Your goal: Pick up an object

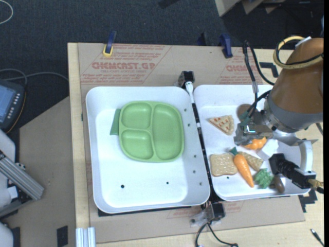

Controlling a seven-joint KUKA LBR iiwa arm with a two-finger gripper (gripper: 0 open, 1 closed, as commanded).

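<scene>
The carrot is found near the front edge of the right bin, with a bread slice just to its left and a green leafy piece beside its tip. A bit further back, the gripper is seen low over an orange item, though whether its fingers are apart or together can't be made out. A waffle-like wedge is sat beyond that. In the left bin, a green divided plate is laid flat.
</scene>
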